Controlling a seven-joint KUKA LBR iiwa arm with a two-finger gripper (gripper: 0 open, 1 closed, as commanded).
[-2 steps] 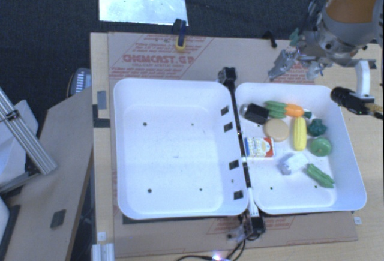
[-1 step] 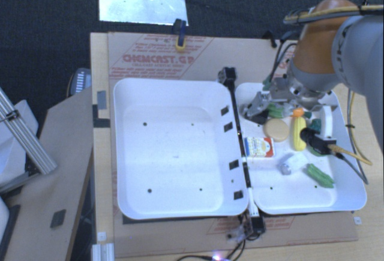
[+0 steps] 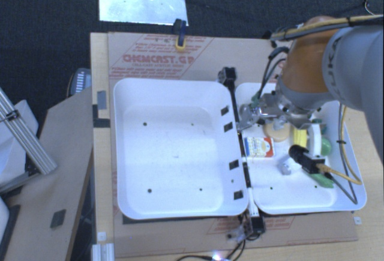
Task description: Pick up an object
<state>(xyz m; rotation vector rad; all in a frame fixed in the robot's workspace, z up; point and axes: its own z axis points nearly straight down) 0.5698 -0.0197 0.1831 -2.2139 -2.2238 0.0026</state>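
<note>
The table [image 3: 102,152] carries a printed cardboard sheet [image 3: 159,56], and on that sheet two shallow white bins sit touching, left bin [image 3: 174,146] at nine o'clock, right bin [image 3: 300,194] at three.

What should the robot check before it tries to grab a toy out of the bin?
1. Things to pick lie in the right bin, such as the red and white packet and the yellow block: ok.
2. Arm is over the right bin: ok.
3. Claw sits above one chosen thing: cannot tell, the wrist hides it.
4. Something is already gripped: cannot tell.
5. Cables trail low across the right bin and may snag: not ok.
6. Left bin has bare floor for a drop: ok.
</note>
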